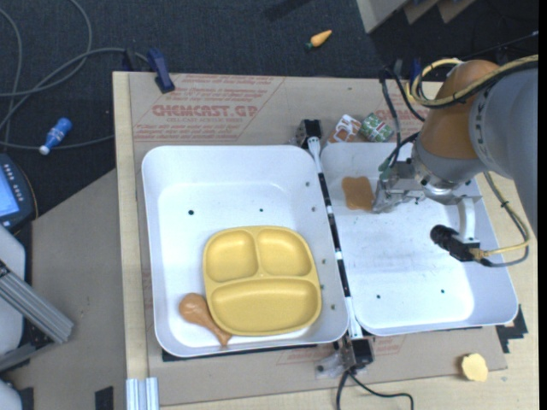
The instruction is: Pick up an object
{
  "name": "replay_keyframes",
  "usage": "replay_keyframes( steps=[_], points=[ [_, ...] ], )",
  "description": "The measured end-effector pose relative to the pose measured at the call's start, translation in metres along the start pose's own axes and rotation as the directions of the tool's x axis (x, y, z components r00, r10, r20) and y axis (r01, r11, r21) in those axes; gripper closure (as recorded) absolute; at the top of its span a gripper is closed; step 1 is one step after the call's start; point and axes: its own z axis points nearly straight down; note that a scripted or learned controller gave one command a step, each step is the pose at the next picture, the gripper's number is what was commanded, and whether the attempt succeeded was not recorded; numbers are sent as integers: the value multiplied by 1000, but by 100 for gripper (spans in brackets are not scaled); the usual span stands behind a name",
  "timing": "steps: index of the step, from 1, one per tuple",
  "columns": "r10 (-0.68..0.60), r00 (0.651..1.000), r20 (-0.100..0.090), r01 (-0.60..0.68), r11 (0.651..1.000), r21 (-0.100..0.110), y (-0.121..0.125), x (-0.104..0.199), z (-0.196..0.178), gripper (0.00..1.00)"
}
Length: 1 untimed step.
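A flat brown piece like a slice of toast (358,192) lies in the right bin (427,297), near its back left corner. My gripper (386,193) is low in that bin, right beside the slice's right edge and apparently touching it. The grey arm with its orange band (453,118) comes in from the right above it. In the left bin (171,195) a yellow divided plate (260,278) rests toward the front, with a tan toy drumstick (201,313) against its front left edge.
Small packets (363,128) lie on the board just behind the right bin. A yellow lump (473,366) sits by the front right corner, a blue clamp (160,71) at the board's back left. Cables (491,250) trail over the right bin's right side.
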Motion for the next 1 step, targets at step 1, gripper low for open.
replay_keyframes(
  steps=[1],
  points=[
    [-2,1000,0,2,1000,-4,2,1,-1,0]
  ],
)
